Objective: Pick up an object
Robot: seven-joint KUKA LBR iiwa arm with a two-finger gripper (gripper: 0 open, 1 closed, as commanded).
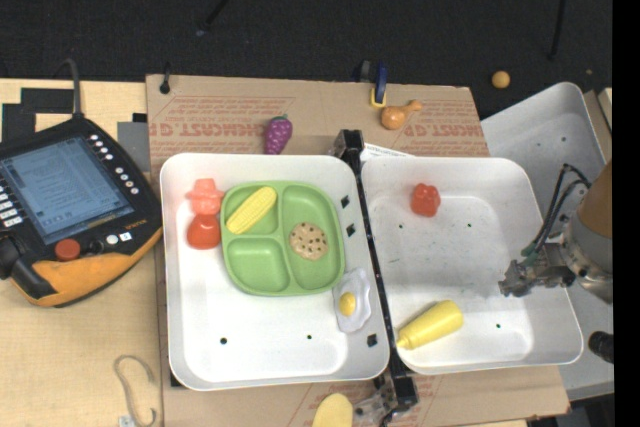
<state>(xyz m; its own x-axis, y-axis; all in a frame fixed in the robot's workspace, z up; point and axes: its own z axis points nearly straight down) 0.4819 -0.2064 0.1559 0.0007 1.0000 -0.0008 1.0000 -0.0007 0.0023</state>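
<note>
In the right bin point(545, 215) a red pepper-like toy point(425, 199) lies near the back and a yellow bottle point(430, 325) lies on its side near the front left corner. My gripper point(522, 279) hangs low over the bin's right side, well to the right of both toys and touching neither. Nothing shows under it. The left bin point(260, 360) holds a green divided plate point(262, 273) bearing a corn cob point(249, 208) and a cookie point(309, 240). A red-orange toy point(204, 214) stands left of the plate, and a fried egg toy point(348, 303) lies by the bin's right wall.
Purple grapes point(278, 133) and an orange gourd point(398, 114) lie on the cardboard behind the bins. A yellow toy point(333, 410) sits at the front edge, and a small orange ball point(500, 79) lies far back. A teach pendant point(70, 205) rests at the left.
</note>
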